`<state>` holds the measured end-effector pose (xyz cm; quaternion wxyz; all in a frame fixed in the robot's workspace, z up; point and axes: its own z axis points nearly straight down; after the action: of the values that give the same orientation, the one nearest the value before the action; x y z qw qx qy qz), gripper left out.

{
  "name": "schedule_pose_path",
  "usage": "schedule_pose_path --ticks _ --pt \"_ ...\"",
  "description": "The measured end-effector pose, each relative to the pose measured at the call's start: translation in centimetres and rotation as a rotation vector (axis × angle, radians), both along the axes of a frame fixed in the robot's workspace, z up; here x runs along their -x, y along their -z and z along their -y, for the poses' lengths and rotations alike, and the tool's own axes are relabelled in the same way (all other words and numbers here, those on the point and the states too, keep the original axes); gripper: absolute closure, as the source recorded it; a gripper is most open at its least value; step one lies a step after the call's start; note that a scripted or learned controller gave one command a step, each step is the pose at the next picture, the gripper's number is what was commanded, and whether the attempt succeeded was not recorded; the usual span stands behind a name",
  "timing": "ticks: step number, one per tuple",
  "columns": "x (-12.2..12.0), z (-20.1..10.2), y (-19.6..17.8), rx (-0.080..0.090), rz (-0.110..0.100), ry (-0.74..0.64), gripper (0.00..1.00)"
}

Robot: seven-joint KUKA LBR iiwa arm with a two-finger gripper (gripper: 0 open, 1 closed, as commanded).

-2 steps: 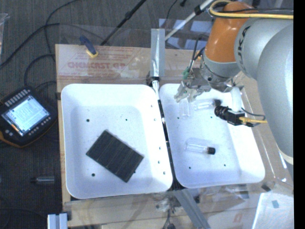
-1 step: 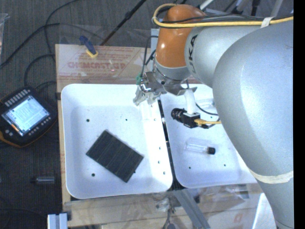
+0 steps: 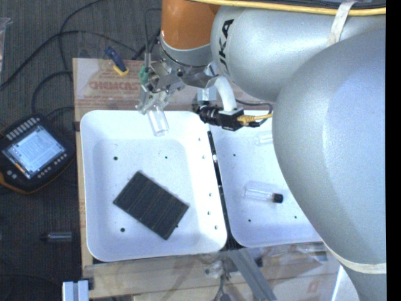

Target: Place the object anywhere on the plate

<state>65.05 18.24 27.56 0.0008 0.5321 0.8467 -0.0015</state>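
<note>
A grey KUKA arm with an orange band (image 3: 188, 14) is reaching in from the right, its two-finger gripper (image 3: 152, 102) hanging over the far rim of the left shallow white bin (image 3: 94, 168). A small clear plastic vial (image 3: 158, 121) is sitting between the fingertips, which are closing on its upper end. On the floor of that bin, a dark ribbed rectangular plate (image 3: 151, 204) is lying at an angle, well apart from the gripper. A second clear tube with a black cap (image 3: 263, 194) is resting on its side in the right white bin (image 3: 250, 231). A teach pendant with a lit screen (image 3: 31, 150) is lying on the floor beside the bench.
</note>
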Motion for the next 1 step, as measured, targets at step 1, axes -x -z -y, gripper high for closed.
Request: schedule_pose_path --ticks 1 --pt "2.13 -4.17 -14.52 -0.001 0.001 -0.248 1.0"
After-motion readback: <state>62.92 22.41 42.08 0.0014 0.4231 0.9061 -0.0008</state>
